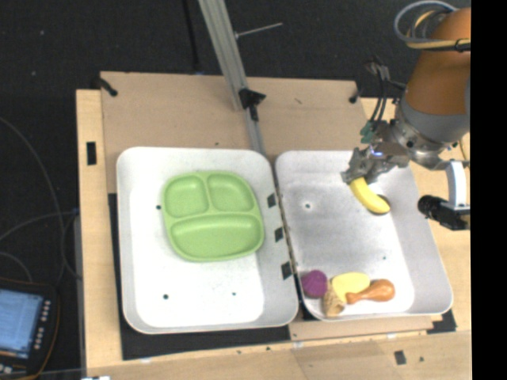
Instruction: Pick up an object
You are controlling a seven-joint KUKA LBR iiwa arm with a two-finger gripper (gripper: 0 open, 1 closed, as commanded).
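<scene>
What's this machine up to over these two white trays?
A robot arm reaches in from the right, and its pincer sits right at the upper end of a banana in the right bin. Whether it truly grips the banana is hard to tell from here. Near the front of that bin lie a purple ball, a yellow lump and an orange piece. The left bin holds a green divided plate.

Single fixed camera above bench (317, 101), slanted down, both bins (142, 291) framed.
</scene>
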